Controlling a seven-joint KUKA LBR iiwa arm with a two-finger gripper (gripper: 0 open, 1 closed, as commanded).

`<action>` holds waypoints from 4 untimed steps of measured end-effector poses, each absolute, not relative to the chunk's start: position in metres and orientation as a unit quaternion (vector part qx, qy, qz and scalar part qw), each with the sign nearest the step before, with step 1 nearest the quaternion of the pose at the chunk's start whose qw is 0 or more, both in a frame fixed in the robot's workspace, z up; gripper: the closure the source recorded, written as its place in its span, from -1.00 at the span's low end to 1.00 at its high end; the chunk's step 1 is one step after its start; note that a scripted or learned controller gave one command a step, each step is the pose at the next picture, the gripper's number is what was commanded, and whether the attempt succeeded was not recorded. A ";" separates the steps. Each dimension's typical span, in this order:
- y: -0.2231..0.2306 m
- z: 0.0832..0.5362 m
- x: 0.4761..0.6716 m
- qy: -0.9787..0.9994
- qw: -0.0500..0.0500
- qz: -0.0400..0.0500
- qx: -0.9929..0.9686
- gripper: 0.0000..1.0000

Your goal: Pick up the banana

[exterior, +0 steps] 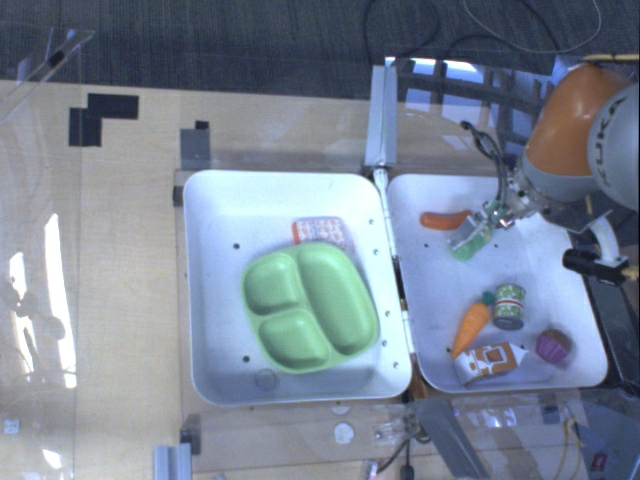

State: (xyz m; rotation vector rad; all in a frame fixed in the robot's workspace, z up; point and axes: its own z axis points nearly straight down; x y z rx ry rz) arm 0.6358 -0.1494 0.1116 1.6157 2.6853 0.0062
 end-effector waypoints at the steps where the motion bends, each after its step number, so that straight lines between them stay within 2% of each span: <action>1: -0.205 0.151 0.617 0.867 0.005 0.001 0.499 -1.00; 2: -0.166 0.087 0.654 0.927 0.001 0.000 0.376 -1.00; 3: -0.085 0.087 0.653 0.943 0.000 0.001 0.334 -1.00; 4: -0.083 0.101 0.657 0.943 0.007 0.004 0.333 1.00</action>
